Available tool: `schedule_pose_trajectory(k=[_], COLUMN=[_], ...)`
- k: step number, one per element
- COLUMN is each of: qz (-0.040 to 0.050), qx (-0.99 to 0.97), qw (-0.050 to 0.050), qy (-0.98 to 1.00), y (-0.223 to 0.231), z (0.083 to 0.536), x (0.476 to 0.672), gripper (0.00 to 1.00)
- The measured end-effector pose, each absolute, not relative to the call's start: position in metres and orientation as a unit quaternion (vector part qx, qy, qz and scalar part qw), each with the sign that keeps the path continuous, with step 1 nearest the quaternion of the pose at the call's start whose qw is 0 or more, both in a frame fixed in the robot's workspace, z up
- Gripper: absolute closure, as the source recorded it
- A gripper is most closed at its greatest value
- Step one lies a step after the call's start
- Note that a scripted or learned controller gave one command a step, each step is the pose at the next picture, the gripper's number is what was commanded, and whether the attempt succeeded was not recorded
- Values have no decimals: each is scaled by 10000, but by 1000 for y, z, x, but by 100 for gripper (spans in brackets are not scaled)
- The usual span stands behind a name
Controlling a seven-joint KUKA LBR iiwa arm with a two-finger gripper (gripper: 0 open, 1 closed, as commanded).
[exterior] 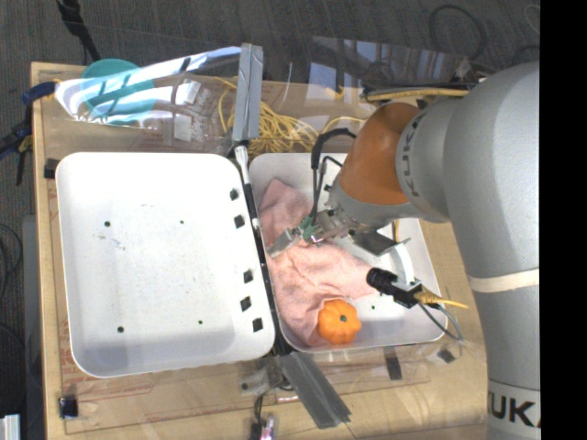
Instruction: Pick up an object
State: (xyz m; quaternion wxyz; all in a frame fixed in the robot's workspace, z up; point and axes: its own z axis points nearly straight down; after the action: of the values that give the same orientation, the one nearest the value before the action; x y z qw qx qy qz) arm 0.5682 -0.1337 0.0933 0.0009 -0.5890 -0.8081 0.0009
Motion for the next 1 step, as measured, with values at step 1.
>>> schedule_pose_trajectory(k=[1], qz=[16], qx=[-5868], qw=[20], qy=[-8097], y=[-133], z=[103], x=[568], gripper=[100])
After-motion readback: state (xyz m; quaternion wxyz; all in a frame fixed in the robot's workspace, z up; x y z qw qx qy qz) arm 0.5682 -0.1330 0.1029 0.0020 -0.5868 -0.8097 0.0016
